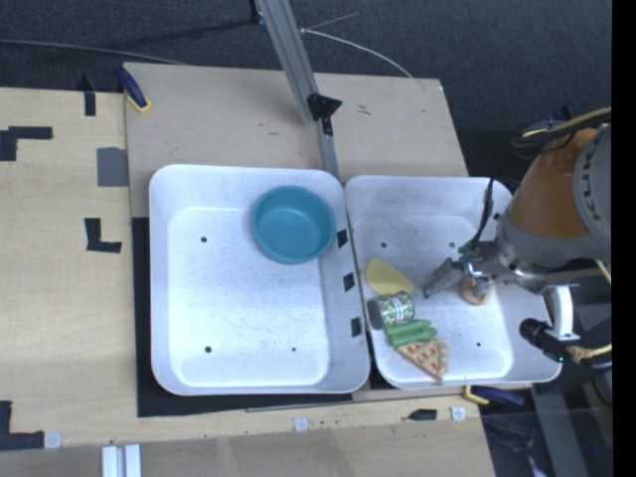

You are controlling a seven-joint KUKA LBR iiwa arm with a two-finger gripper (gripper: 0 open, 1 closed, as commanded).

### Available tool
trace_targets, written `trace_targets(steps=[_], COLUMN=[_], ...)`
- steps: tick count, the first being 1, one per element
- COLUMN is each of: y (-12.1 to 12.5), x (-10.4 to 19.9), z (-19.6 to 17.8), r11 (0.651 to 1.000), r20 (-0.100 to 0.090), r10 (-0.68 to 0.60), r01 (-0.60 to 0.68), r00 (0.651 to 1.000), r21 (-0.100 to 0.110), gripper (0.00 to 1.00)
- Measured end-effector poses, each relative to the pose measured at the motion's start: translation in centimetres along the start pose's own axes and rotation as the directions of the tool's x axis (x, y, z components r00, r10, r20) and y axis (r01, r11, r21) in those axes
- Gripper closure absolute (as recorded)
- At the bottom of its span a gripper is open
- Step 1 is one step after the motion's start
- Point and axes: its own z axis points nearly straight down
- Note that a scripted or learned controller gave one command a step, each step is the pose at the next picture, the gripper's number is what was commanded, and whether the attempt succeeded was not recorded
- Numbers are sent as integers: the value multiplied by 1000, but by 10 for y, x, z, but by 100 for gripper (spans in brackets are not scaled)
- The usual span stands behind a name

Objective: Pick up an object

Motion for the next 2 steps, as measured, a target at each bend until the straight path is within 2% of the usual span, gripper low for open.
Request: trace_targets(steps=[1, 2], y=[4, 7], x=[-2, -6], z=[21, 8], r11=[1000, 999], r20=[8, 20], r10=[0, 1], r01=[0, 0], r00=[1000, 1000], r21=[-19, -35], gripper=[0, 100])
